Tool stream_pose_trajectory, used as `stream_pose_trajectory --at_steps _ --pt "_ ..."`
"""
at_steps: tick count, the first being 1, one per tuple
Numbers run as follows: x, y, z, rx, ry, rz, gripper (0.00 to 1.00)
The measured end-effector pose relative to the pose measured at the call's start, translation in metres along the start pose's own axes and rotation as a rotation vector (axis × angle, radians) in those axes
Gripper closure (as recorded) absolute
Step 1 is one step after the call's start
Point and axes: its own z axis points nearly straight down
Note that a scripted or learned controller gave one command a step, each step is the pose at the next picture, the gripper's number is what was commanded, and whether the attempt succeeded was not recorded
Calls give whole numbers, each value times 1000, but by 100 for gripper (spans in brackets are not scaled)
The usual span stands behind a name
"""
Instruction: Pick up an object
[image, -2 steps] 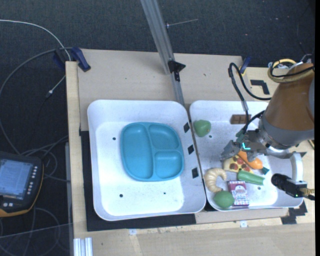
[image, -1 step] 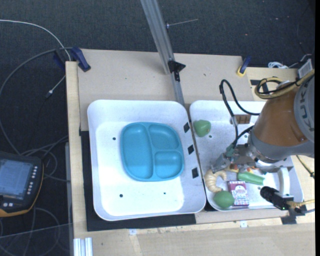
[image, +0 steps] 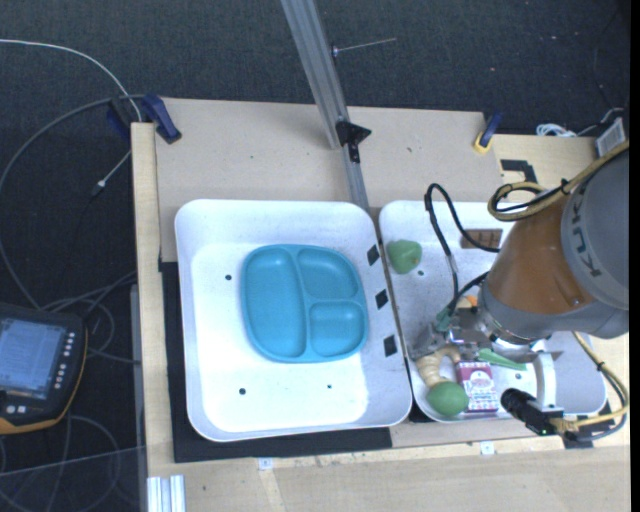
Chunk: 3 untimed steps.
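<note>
Bins: two, white, shallow, side by side on the wooden bench (image: 260, 150). Left bin (image: 200, 400); right bin (image: 400, 215).

Left bin contents: one blue tray (image: 303, 302), three compartments, lying flat near the bin's centre, long axis running roughly toward the upper right.

Right bin contents, counted:
- Green round items: two. One green ball (image: 404, 255) near the upper left corner, well apart from the arm. A second green ball (image: 446, 400) at the bin's lower edge.
- One tan piece (image: 431, 370), rounded, just above the lower green ball and touching or nearly touching it; shape too small to tell further.
- One box (image: 477, 387), pink-red with a white label, just right of the lower green ball; long axis running roughly up and down the view, lower end toward the bin's near edge.

Arm: one, grey with orange band (image: 545, 265), entering from the right and covering much of the right bin.

Gripper (image: 455, 335): one, low over the lower left part of the right bin. Whether it is open or closed cannot be told; its tip is hidden among wrist parts and cable.

Position relative to gripper: tan piece, box and lower green ball all lie just below the gripper in the view, close together. No item can be seen gripped.

Other: one handheld pendant (image: 35, 370) at far left, off the bench.
</note>
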Motion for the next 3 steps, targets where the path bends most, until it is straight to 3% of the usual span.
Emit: stream_pose_trajectory --at_steps 1,3 --pt "-1 3 -16 -14 -3 0 100" --pt "6 21 -133 -16 -4 -2 100"
